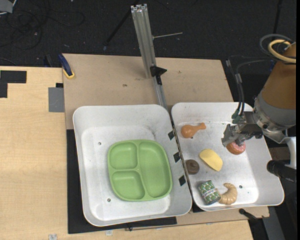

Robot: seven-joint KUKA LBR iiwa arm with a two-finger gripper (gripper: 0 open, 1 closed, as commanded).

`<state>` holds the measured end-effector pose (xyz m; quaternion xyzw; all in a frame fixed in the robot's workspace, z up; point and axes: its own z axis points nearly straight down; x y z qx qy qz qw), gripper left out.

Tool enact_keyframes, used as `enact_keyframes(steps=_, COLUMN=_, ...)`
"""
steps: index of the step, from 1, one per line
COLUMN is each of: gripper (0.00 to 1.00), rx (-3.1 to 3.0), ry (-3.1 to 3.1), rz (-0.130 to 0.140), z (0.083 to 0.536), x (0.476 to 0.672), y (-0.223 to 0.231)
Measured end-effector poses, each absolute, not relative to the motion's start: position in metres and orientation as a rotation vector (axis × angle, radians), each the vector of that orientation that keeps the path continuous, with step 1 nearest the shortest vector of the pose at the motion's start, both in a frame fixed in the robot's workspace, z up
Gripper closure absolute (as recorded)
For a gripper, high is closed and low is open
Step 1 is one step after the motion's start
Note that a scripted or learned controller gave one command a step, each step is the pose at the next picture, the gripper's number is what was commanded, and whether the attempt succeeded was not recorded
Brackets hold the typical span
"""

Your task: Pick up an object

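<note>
The right bin (pixel 255 184) holds several small food toys. An orange drumstick (pixel 192 130) lies at its upper left, a yellow wedge (pixel 211 159) in the middle, and a brown round piece (pixel 192 166) by the left wall. A green packet (pixel 207 191) and a tan croissant (pixel 228 194) lie near the front. My gripper (pixel 235 140) hangs low over the bin's right half, directly above a red round toy (pixel 236 148) that peeks out beneath it.
The left bin (pixel 90 129) carries a green divided plate (pixel 139 170). A metal post (pixel 145 39) rises behind the bins. Black clips (pixel 176 156) sit along the wall between the bins. The arm's orange band (pixel 282 84) is at the right.
</note>
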<state>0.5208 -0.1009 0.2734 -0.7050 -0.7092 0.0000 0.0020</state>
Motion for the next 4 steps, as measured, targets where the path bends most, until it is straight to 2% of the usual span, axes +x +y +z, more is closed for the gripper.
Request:
enact_keyframes(steps=3, gripper=1.0, rx=-2.211, ry=-2.223, rz=0.006, z=0.256, x=0.523, y=0.056)
enact_keyframes(steps=4, gripper=1.0, rx=-2.211, ry=-2.222, rz=0.008, z=0.245, x=0.518, y=0.106)
